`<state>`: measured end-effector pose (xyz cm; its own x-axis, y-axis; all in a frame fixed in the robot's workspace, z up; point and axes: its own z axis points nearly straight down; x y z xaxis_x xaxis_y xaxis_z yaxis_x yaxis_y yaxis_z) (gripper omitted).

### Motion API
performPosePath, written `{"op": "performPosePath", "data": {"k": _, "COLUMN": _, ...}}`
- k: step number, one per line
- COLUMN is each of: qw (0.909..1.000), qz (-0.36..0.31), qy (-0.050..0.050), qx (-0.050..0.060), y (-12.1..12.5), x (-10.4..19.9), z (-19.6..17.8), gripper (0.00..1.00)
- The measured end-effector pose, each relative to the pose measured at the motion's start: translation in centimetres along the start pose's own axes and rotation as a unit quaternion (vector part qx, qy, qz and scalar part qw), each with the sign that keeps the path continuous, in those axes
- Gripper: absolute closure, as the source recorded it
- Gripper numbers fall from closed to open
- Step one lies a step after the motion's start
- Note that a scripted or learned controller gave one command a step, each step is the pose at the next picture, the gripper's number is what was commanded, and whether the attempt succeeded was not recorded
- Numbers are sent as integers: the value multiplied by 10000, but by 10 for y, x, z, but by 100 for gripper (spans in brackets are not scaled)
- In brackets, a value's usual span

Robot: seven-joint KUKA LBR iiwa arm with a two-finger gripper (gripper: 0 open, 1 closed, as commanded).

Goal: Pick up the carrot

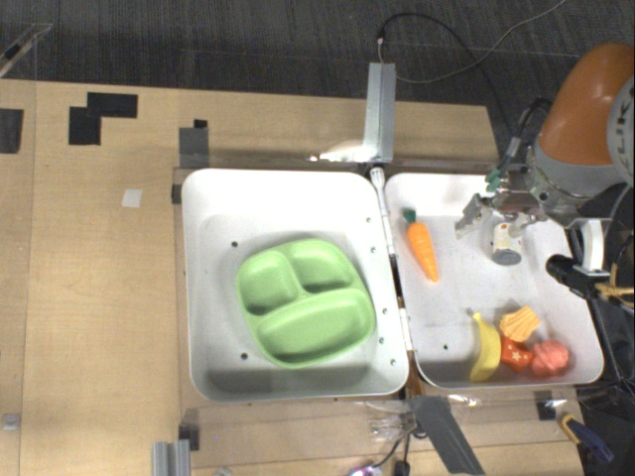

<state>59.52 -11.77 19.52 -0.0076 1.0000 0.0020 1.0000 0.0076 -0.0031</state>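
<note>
The carrot (424, 250), orange with a small green top, lies on the floor of the right bin (451, 300), close to its left wall and pointing toward the near side. My gripper (505, 243) hangs over the same bin's far right part, roughly eighty pixels to the right of the carrot and apart from it. Nothing is visibly held in it. The arm's grey wrist and orange band (585, 107) rise behind it at the right.
In the right bin's near right corner lie a banana (484, 346), a yellow-orange piece (520, 322), a red fruit (513, 356) and a pink one (551, 357). A green divided plate (306, 298) rests in the left bin (223, 216). A metal divider post (381, 107) stands between the bins.
</note>
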Motion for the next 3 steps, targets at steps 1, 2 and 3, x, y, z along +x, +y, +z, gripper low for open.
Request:
{"op": "performPosePath", "data": {"k": 1, "qw": 9886, "qz": -1506, "qy": -14, "qx": -53, "y": 24, "x": 32, "z": 106, "gripper": 0}}
{"op": "performPosePath", "data": {"k": 2, "qw": 9884, "qz": -1519, "qy": 8, "qx": -64, "y": 25, "x": 35, "z": 96, "gripper": 100}}
{"op": "performPosePath", "data": {"k": 3, "qw": 9938, "qz": -1112, "qy": 8, "qx": 72, "y": 71, "x": 106, "z": 15, "gripper": 100}}
